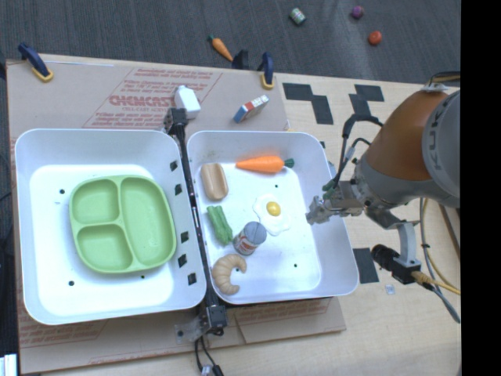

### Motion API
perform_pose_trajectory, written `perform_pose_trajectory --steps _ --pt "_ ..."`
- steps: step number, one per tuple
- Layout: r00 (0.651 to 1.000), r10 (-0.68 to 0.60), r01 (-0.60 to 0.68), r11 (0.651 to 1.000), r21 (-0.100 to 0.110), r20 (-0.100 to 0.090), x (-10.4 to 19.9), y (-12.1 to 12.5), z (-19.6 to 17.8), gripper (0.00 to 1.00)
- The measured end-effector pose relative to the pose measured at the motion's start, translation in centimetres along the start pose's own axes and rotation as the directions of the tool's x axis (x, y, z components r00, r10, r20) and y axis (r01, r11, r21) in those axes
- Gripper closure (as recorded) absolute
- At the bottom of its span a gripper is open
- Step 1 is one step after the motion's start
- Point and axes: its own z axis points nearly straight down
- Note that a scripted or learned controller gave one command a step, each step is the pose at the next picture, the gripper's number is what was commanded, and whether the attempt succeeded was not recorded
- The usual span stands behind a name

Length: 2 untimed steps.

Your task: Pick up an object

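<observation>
The grey arm's two-finger gripper (319,211) hangs over the right rim of the right-hand shallow white bin (338,265), nothing visible in it; whether it is clenched or released, I cannot tell. In that bin, an orange plastic carrot (261,164) lies near the far edge, a tan hot-dog bun (214,181) and green pickle (220,224) along the left side, a fried egg (272,212) mid-bin, a small grey can (250,238) beside it, and a croissant (228,272) by the near-left corner. The left-hand white bin (31,233) holds a green divided plate (121,223).

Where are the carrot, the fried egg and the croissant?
carrot (260,164), camera view, middle of its orange body.
fried egg (273,208), camera view, on the yolk.
croissant (228,271), camera view, middle of its curve.
</observation>
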Motion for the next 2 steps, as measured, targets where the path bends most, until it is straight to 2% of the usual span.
perform_pose_trajectory --steps 1,2 --pt "1.0 -0.001 0.001 1.0 0.001 -0.001 0.0 0.0 0.0 0.0" --pt "1.0 -0.003 0.003 1.0 0.004 -0.002 3.9 -3.2 7.0 0.0"
